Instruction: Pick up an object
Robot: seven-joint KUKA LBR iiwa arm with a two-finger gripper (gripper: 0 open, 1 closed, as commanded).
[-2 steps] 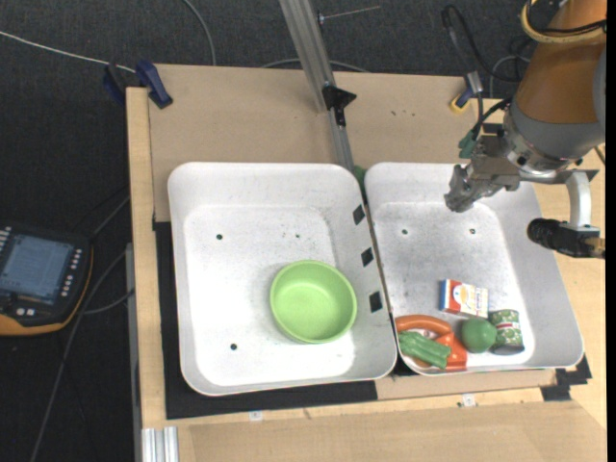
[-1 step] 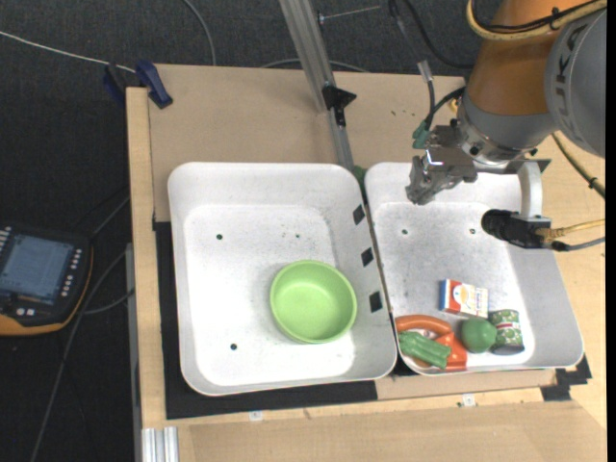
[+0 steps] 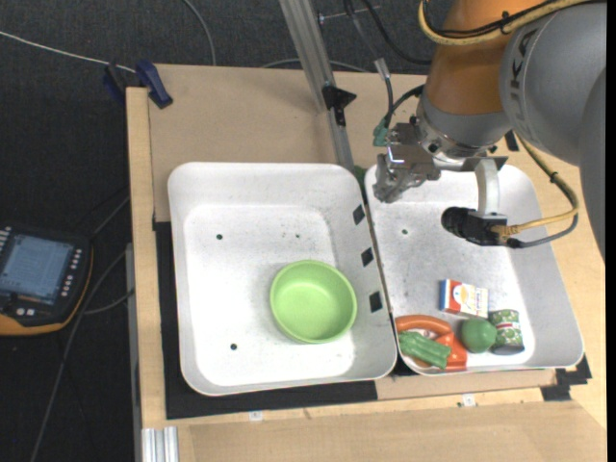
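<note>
My gripper (image 3: 387, 189) hangs over the back left part of the right bin (image 3: 539, 258), close to the divider between the bins, with nothing visible between its fingers. Several small objects lie at the right bin's front edge, well away from the gripper: a white and orange carton (image 3: 464, 298), a green ball (image 3: 476, 335), a small green can (image 3: 506, 329), and an orange and green toy (image 3: 426, 343). A green bowl (image 3: 313, 301) sits in the left bin (image 3: 207, 258).
A metal pole (image 3: 313, 56) rises behind the bins near the gripper. A black cable connector (image 3: 472, 224) hangs from the arm over the right bin. A teach pendant (image 3: 38, 277) lies off the bench to the left.
</note>
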